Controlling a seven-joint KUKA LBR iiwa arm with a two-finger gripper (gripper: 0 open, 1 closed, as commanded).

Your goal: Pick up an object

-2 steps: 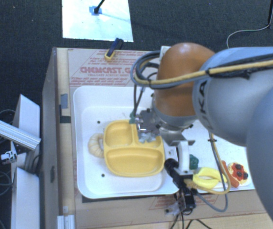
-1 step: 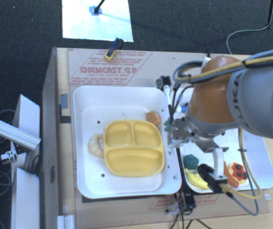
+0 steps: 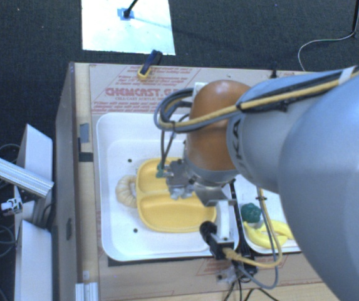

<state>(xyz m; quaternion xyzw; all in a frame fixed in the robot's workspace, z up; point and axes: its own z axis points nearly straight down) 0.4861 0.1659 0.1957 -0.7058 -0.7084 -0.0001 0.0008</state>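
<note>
Two bins on my surface — left bin (image 3: 113, 187) holds a yellow divided tray (image 3: 166, 213) and a beige ring (image 3: 125, 192); right holds green and yellow pieces. End effector low over the tray, grip state untellable — nothing visibly lifted yet.

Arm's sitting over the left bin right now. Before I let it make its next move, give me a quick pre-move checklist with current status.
1. Arm position: wrist is low over the left bin, above the yellow divided tray. Ok.
2. Finger state: hidden under the wrist. Cannot tell.
3. Anything held: no object seen between the fingers. Cannot tell.
4. Pick targets: the tray and a tan ring-shaped object at its left edge lie in the left bin; a green object and a yellow object lie in the right bin. Ok.
5. Cables: loose cable loops beside the wrist, another hangs near the bin divider. Not ok, possible snag.
</note>
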